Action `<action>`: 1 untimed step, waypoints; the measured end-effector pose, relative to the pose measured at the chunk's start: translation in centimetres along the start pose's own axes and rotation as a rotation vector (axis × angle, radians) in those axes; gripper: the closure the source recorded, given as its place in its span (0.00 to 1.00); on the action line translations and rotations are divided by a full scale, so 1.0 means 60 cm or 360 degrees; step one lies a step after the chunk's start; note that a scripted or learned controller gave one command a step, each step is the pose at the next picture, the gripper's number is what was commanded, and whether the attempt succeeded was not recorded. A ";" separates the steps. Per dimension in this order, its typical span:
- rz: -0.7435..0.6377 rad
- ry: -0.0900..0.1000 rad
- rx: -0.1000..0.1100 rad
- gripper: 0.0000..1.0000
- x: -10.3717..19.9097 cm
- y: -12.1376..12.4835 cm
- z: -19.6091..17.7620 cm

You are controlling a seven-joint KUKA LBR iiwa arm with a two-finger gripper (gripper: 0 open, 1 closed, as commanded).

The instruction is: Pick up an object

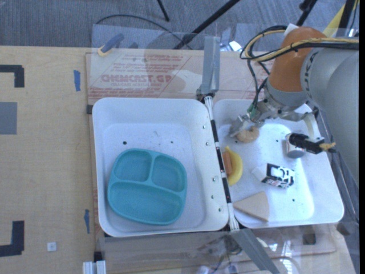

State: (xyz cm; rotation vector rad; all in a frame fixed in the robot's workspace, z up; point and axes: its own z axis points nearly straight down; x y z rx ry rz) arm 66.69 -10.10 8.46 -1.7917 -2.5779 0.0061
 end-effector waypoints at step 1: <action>-0.0005 0.0002 0.0009 1.00 0.001 0.000 -0.012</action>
